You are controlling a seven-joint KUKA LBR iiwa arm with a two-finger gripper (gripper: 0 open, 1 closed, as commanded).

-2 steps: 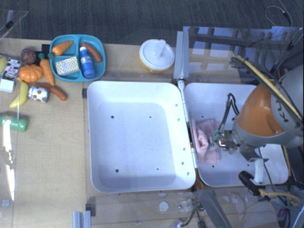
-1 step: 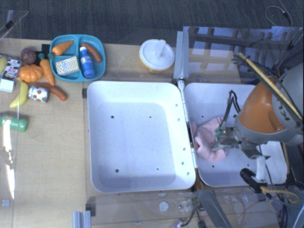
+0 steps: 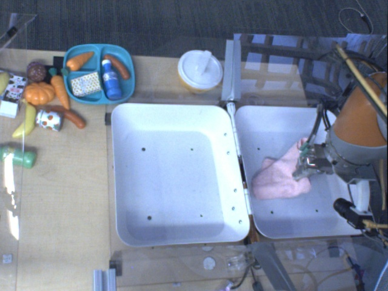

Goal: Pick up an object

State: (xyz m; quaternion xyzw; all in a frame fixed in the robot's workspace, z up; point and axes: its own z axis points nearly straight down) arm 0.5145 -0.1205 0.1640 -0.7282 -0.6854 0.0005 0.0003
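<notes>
A soft pink object point(image 3: 277, 178), like a crumpled cloth or plush, lies in the right bin point(image 3: 273, 220). My gripper point(image 3: 305, 160) is down at the pink object's upper right edge, reaching in from the right under the grey arm with its orange band point(image 3: 362, 121). The gripper touches or nearly touches the pink material; I cannot see whether any of it sits between the jaws.
The left bin point(image 3: 176, 174) adjoins the right one. Beyond the bins stand a blue divided plate point(image 3: 99, 73) of toy food and a white lidded cup point(image 3: 200, 70). Toy vegetables point(image 3: 42, 96) lie at the bench's left edge.
</notes>
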